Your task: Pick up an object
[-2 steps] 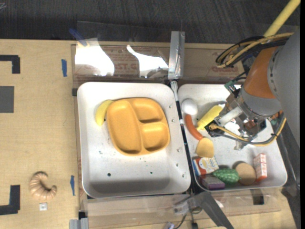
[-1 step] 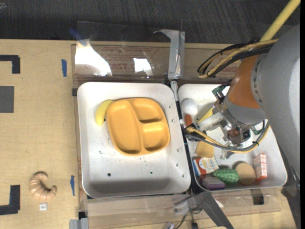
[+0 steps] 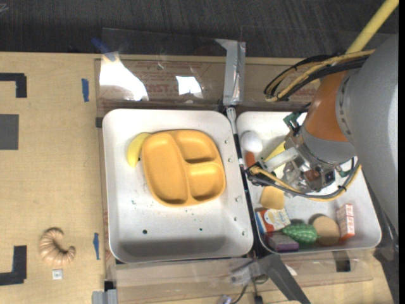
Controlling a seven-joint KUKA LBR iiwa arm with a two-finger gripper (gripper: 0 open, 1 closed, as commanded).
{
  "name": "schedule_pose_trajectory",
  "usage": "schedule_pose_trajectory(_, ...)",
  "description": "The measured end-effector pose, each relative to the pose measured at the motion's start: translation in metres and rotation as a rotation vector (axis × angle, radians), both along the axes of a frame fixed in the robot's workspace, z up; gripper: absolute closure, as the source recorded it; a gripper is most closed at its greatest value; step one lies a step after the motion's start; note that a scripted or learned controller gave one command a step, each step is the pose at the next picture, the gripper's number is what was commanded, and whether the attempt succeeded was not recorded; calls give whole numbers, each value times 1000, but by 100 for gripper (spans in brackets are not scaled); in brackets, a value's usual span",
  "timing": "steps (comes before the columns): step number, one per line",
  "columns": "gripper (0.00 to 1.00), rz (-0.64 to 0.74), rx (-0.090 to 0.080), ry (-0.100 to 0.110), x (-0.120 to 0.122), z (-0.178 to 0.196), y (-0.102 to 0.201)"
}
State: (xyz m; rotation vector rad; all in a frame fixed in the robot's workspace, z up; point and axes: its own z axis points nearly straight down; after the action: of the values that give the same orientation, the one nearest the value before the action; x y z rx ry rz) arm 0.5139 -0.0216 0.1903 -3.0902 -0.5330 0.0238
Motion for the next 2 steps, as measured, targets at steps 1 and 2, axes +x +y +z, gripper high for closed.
schedule_pose_trajectory(1,0,0,0,1,0,0,0)
schedule_pose_trajectory(2,0,-139,-5,-9,8,-8,-24)
